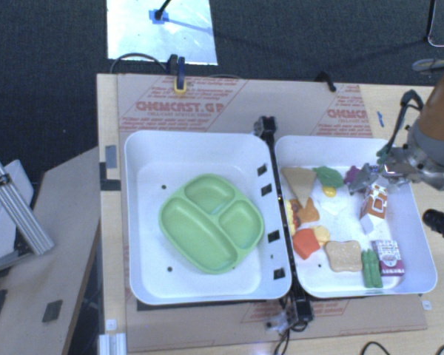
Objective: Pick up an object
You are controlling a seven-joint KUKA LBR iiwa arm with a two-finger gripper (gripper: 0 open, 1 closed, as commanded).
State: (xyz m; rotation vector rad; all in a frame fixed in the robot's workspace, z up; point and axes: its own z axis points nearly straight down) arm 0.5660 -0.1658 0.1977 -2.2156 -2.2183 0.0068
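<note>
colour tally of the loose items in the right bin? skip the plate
Counted in the right bin; small pieces are hard to separate, so treat it as approximate.
Green: 2 (leafy piece, long piece)
Orange/red: 2 (block, piece)
Yellow: 2 (wedge, small bit)
Tan: 1 (bread slice)
Purple: 1 (piece)
Printed cartons: 2 (orange-white, red-white)
Total: 10

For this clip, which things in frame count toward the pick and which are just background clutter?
Part of the job:
gripper, low over the right bin
toy food in that bin: orange-and-white carton, bread slice, red block, green leafy piece

Just lying about:
green divided plate in the left bin
clamp at the bench's far edge
</note>
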